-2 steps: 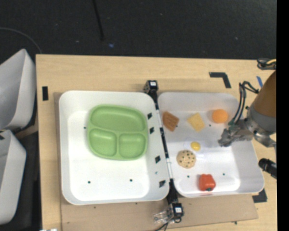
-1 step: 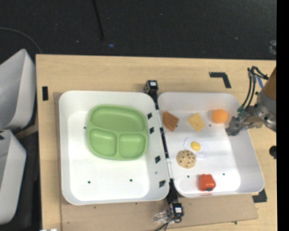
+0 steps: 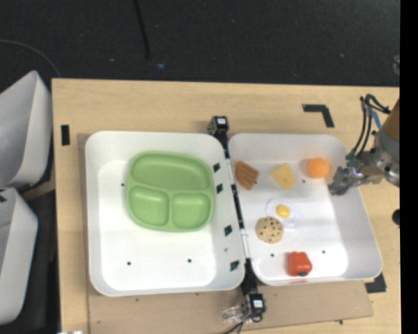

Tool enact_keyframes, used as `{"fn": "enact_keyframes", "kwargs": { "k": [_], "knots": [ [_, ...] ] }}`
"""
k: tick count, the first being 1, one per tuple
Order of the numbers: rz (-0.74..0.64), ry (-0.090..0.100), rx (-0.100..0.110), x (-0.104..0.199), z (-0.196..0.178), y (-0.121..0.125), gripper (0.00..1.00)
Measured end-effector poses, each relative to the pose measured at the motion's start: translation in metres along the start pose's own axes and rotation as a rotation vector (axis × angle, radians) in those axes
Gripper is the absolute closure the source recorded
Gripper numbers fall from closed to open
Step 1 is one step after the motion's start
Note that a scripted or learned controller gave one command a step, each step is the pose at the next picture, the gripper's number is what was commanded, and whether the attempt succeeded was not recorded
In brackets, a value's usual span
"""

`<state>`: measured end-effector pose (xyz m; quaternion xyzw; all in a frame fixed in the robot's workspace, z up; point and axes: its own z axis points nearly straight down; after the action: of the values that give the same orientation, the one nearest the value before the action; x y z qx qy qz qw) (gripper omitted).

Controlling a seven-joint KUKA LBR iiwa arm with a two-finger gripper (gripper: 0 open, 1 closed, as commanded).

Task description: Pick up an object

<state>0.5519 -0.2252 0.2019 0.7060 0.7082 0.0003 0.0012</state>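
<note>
Green plate [image 3: 171, 190], orange ball [image 3: 317, 168]

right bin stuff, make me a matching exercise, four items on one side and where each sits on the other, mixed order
Things:
1. orange
2. cookie
3. red pepper
4. brown bread

Places in the right bin:
A. near edge, closest to the camera
B. far left, beside the divider between the bins
C. far right, nearest the gripper
D. middle left, just below the yellow piece

Pairs: 1-C, 2-D, 3-A, 4-B
</note>
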Motion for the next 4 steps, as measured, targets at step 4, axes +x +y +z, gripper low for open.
{"fn": "enact_keyframes", "kwargs": {
  "k": [4],
  "knots": [
    [-0.004, 0.002, 0.001, 0.227, -0.008, 0.042, 1.00]
  ]
}}
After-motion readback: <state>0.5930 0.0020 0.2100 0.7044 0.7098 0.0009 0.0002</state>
